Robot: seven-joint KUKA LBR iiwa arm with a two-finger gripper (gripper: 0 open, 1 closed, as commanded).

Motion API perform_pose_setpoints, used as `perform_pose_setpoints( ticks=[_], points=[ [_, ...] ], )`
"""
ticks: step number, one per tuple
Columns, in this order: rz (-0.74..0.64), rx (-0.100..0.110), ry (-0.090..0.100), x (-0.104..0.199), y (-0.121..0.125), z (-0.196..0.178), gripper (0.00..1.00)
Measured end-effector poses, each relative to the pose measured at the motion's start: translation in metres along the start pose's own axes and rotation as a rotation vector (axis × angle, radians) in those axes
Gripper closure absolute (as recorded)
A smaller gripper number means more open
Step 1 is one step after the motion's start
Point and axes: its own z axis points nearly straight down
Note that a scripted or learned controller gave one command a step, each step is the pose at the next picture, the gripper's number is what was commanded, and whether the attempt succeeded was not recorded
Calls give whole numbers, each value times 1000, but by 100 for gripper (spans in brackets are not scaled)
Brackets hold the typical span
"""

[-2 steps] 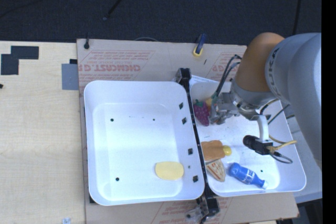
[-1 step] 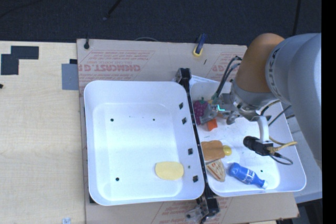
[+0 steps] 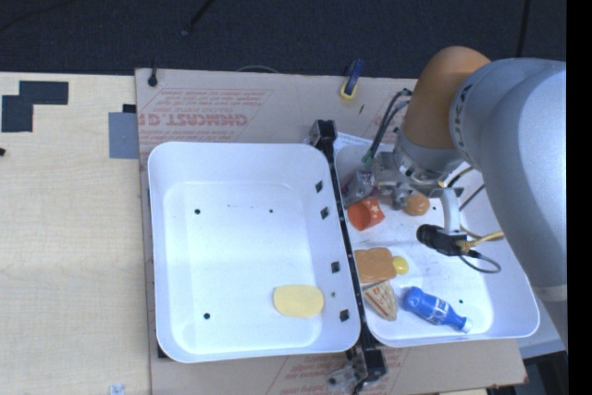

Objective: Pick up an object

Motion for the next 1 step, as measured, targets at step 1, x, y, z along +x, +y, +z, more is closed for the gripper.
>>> perform_pose_setpoints(
  ticks=[1],
  points=[
    [2,-15,-6,-37,-38,-1,0]
  ],
)
